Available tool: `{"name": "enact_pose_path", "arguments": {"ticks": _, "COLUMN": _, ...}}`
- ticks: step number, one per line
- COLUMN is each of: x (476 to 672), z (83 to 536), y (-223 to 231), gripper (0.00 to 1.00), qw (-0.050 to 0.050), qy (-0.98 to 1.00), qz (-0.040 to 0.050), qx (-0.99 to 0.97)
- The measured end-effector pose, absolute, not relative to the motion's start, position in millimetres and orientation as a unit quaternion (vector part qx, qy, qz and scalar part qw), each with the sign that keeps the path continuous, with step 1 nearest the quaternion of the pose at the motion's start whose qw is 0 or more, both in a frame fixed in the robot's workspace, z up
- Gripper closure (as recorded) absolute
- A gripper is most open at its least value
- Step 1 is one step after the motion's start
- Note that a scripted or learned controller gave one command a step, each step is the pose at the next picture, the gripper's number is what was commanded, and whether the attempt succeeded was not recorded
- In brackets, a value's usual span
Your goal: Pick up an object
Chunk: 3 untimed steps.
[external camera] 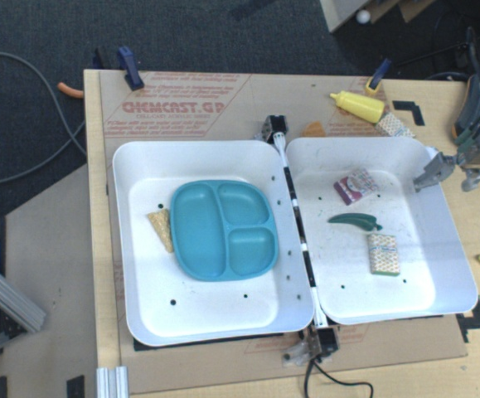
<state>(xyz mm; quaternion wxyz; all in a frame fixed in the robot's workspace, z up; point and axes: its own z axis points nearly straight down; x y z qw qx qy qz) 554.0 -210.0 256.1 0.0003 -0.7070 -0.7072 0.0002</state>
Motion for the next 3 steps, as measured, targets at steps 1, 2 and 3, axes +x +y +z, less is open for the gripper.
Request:
{"name": "enact_pose_path", "arguments": {"ticks": 1, "x": 573.4, "z": 177.2, "y": -168.6, "gripper": 0.0, "qw": 0.001, "qy": -0.707, "qz": 0.0001, "qx": -0.707}}
{"name": "enact_pose_path", "arguments": {"ticks": 2, "x": 626.3, "z": 89.3, "y": -103.7, "gripper": 0.0, "qw": -0.004, "qy": -0.708, "qz": -0.0031, "qx": -0.706}}
{"name": "enact_pose_path", "arguments": {"ticks": 3, "x": 655.4, "z": 89.4, "y": -130.7, "gripper": 0.0, "qw": -0.004, "qy": -0.708, "qz": -0.0022, "qx": -0.707}}
